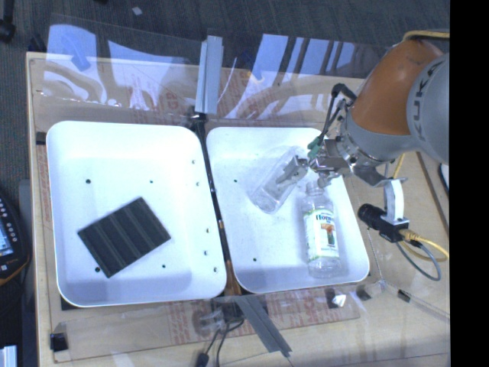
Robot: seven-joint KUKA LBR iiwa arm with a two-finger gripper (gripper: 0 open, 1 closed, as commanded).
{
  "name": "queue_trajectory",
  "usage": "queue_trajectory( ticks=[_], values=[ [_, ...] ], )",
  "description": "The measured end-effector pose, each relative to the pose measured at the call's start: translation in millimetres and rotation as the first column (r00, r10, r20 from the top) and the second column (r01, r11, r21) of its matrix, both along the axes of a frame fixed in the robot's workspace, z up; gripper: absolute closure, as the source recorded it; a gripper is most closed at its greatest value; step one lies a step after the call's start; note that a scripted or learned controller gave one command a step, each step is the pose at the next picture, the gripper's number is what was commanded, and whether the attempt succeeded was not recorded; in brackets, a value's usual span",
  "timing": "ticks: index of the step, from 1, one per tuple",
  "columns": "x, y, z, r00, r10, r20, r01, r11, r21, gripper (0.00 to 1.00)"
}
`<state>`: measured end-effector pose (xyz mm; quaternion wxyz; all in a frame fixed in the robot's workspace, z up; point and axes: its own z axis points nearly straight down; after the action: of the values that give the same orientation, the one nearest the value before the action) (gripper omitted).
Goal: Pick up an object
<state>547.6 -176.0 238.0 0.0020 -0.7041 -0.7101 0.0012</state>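
Nearest you, a clear plastic bottle [322,234] lay lengthwise in the right bin [252,270], cap toward the gripper [312,164]. Your gripper hung over a clear plastic cup [273,186], tipped on its side just left of it. Whether the fingers were spread, you couldn't tell.

The arm's [428,90] grey shell reads "KUKA"; the clear bottle's [322,232] label print is illegible.
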Motion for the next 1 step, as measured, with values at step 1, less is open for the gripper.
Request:
queue_trajectory(
  ticks=[1],
  values=[
    [26.9, 3.7, -77.2, 0.987, -0.161, -0.003, 0.161, 0.987, 0.0, 0.0]
  ],
)
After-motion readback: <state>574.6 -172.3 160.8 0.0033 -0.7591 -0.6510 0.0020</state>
